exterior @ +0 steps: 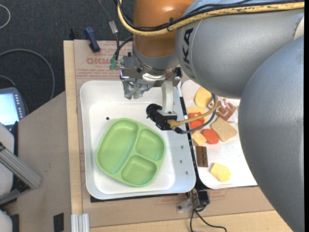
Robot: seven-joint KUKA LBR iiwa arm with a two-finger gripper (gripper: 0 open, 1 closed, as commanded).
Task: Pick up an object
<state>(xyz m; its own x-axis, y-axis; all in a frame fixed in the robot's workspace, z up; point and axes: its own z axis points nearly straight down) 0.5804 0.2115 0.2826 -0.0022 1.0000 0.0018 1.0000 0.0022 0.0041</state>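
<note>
Toward the lower right of the frame, in the right bin (pixel 237 159), a yellow block (pixel 220 171) lies with a brown bar (pixel 201 156) just beside it at the bin's left wall. Left of them, a green plate (pixel 130 151) with three wells sits flat in the left bin (pixel 96 106). Farther back in the right bin, a red piece (pixel 211 136), a tan slice (pixel 225 128), an orange piece (pixel 195 118), a waffle (pixel 225 109) and a yellow wedge (pixel 203 98) crowd together. Beyond the plate, the gripper (pixel 134 89) hangs over the left bin's bare far end, nothing visibly in it. Whether it is wide or narrow I cannot tell. The arm (pixel 241 57) fills the upper right. A blue clip (pixel 91 39) lies at the worktop's (pixel 76 178) far edge.
</note>
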